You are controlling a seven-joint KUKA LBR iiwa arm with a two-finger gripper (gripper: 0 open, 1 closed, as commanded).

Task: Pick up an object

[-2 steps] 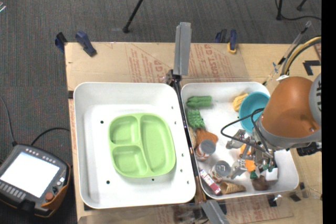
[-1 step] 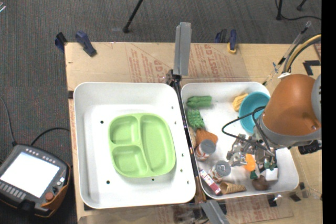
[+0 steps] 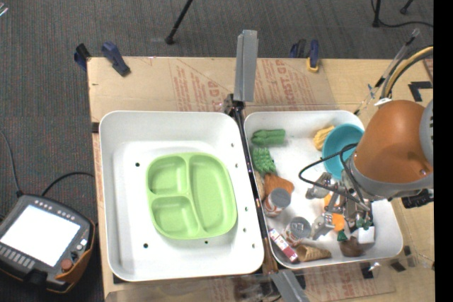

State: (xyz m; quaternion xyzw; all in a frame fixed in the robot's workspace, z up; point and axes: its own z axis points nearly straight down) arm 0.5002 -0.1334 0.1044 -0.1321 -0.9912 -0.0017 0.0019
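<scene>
Grey carpet surrounds the cardboard-topped bench (image 3: 177,85). On its left, the left bin (image 3: 117,152) holds a green divided plate (image 3: 191,194). Farther right, the right bin (image 3: 301,120) holds a green toy (image 3: 268,137), a small can (image 3: 279,199) and a teal cup (image 3: 340,145). At the bin's near right the gripper (image 3: 341,214) hangs low over an orange object (image 3: 340,221); whether it is open or closed I cannot tell.
</scene>
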